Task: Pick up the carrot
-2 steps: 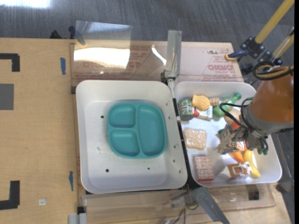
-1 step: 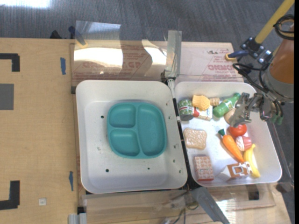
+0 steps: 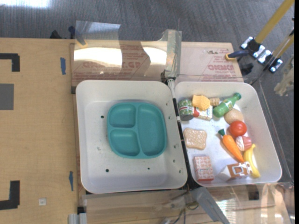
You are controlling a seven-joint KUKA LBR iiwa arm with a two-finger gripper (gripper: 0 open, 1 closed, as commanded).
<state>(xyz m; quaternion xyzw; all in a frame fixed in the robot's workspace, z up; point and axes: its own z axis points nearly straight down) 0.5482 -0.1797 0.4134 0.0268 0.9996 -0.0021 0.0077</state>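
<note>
Nearest the camera in the right bin (image 3: 268,125): one pink carton (image 3: 203,167), one orange-and-white carton (image 3: 238,171), one banana (image 3: 252,160). Next, one slice of bread (image 3: 195,138) and one carrot (image 3: 231,145), the task's thing, right of centre, touching the banana and just below one tomato (image 3: 238,128). Its long axis runs diagonally, leafy end far-left, tip near-right. Farther: one potato-like piece (image 3: 232,115), one green bottle (image 3: 226,106), one can (image 3: 185,109), one cheese wedge (image 3: 201,101) and a small red-labelled item, unclear. Left bin (image 3: 88,125): one teal divided plate (image 3: 138,129). Gripper state: I cannot tell; since the arm enters from the right, the carrot likely lies leftward of its approach.
</note>
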